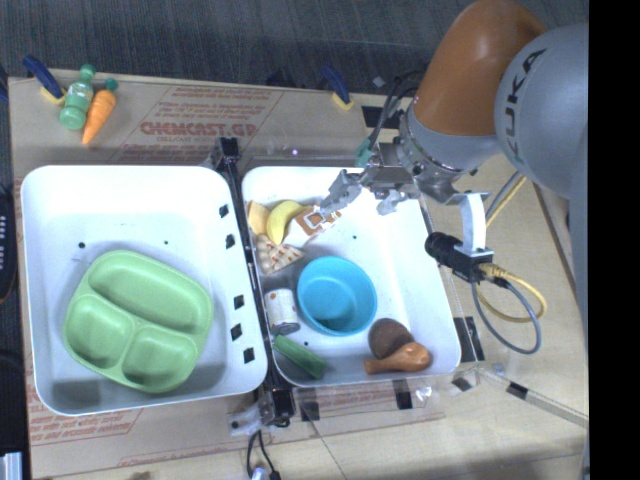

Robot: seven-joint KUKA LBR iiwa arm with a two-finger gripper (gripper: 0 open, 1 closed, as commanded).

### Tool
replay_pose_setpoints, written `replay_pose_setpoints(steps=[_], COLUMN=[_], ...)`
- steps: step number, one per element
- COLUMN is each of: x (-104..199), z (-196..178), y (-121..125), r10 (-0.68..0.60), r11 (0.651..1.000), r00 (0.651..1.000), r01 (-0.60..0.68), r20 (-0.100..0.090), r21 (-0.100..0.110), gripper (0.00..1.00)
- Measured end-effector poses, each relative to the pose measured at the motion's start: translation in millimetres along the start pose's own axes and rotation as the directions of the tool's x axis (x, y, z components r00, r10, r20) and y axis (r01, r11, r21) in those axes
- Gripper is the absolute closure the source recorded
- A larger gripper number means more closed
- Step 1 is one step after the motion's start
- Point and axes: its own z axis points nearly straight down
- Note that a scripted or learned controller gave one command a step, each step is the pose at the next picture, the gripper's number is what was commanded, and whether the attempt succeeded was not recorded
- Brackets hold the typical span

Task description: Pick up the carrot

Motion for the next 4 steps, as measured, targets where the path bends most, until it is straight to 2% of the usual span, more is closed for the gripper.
replay_pose_setpoints(steps=[1,2,3,4], x=[83.7,18.3,72.7,104.9], z=[96.6,72.8,92.4,35.9], y=[-39.5,20.9,58.5,86.9], r10=[-0.094,-0.016,0.05,0.261], r11=[0.996,1.0,0.999,0.965], r00=[0.996,1.0,0.999,0.965], r01=[0.094,0.016,-0.05,-0.261], r20=[-0.001,0.005,0.002,0.002], r21=[0.009,-0.002,-0.001,-0.002], gripper=[0.0,0.0,0.0,0.0])
